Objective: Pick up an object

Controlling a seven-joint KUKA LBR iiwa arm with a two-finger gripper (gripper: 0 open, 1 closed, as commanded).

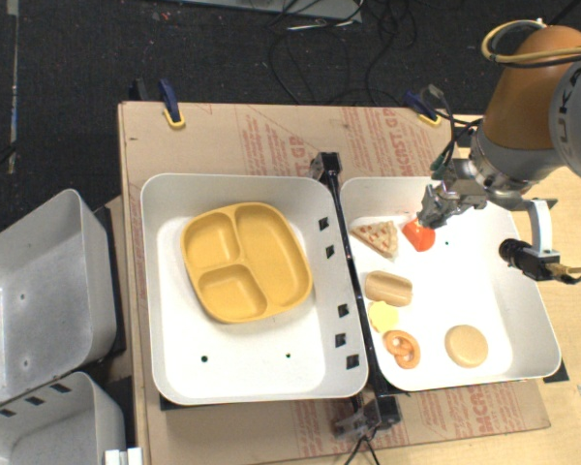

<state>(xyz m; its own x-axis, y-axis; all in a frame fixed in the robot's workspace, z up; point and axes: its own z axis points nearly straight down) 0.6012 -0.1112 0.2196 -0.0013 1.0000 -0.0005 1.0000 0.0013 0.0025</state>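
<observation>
Red piece (419, 237) just below tool (434, 211)

Even, fairly bright overhead light falls on the bench. The 2 white bins (242, 381) reflect it strongly, near washed out, while the floor beyond stays dark. Shadows are soft and short, tucked beneath the yellow tray (245, 260). Focus is acceptable at centre; fine detail is grainy, and the arm (533, 95) looks slightly soft.
</observation>
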